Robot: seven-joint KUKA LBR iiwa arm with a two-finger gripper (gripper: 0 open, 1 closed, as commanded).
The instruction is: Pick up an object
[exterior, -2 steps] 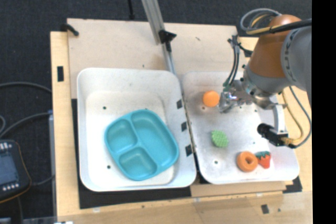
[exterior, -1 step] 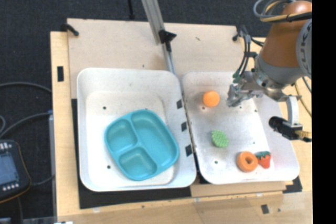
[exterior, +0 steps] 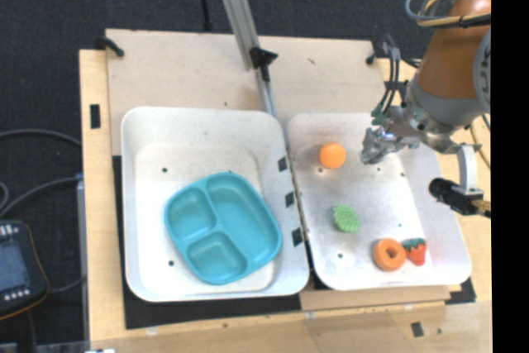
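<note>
My gripper (exterior: 374, 151) hangs over the far part of the right bin (exterior: 430, 260), just right of an orange ball (exterior: 332, 155). Nothing shows between its fingers. Lower in the same bin lie a green knobbly piece (exterior: 346, 218), an orange ring like a doughnut (exterior: 388, 254) and a small red and green toy (exterior: 416, 250) touching the ring's right side.
The left bin (exterior: 140, 136) holds a teal divided plate (exterior: 221, 226) with three compartments. A slanted metal pole (exterior: 235, 0) rises behind the seam between the bins. The arm's grey and orange body (exterior: 450, 70) stands over the right bin's far right corner.
</note>
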